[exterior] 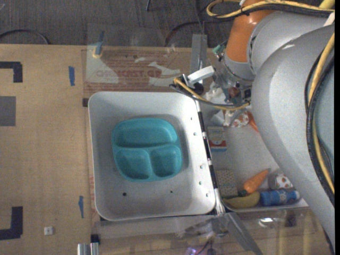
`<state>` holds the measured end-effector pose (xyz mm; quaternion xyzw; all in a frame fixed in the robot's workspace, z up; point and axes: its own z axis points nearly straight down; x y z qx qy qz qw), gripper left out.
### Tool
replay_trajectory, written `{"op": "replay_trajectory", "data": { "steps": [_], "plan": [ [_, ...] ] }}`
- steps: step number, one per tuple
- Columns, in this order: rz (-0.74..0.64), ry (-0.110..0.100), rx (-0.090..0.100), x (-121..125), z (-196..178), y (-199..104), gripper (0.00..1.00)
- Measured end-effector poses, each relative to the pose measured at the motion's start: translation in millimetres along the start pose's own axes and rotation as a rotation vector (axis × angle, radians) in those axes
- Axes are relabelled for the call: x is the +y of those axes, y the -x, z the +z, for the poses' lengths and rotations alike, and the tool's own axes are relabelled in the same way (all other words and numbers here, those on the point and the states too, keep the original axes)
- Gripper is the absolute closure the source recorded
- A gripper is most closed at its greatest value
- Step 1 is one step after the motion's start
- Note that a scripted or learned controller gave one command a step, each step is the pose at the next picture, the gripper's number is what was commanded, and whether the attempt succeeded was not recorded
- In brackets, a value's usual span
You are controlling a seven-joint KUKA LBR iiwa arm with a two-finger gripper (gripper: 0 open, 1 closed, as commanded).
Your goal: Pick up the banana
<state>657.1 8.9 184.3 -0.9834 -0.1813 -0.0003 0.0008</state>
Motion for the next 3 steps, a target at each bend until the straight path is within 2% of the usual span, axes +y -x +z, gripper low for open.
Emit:
{"op": "replay_trajectory", "data": {
  "steps": [1, 2, 3],
  "plan": [
    [0.079, -0.001, -0.001, -73, 0, 7, 0.00],
    [-0.069, 0.007, 0.001, -121, 93, -43, 0.00],
    [-0.046, 0.002, -0.006, -64, 24, 24, 0.00]
  ]
}}
